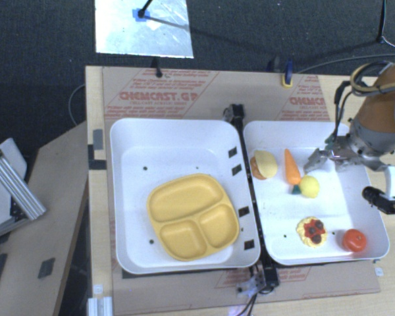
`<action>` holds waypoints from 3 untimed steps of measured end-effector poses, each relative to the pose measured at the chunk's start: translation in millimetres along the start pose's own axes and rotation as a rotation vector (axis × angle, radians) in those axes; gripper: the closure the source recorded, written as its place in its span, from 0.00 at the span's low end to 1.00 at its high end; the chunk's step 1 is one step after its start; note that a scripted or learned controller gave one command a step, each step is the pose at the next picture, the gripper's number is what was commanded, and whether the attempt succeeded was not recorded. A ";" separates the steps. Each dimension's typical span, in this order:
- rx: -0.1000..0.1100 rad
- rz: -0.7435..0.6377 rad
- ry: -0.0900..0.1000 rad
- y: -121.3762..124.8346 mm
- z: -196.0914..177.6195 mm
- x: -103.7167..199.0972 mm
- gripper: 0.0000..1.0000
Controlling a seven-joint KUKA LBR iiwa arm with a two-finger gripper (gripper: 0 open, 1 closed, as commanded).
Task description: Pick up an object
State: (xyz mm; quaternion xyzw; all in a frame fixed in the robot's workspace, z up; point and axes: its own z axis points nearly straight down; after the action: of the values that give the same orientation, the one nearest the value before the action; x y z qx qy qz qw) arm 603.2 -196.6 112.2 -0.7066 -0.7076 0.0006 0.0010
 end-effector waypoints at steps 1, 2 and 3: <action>-0.002 0.000 -0.001 0.3 29.0 0.4 0.00; -0.007 0.000 -0.003 2.1 16.0 -0.1 1.00; -0.009 0.001 -0.003 -1.2 -30.9 -5.7 1.00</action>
State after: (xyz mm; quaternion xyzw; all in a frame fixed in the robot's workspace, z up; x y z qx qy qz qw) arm 602.1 -202.4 143.2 -0.7071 -0.7071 -0.0014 -0.0032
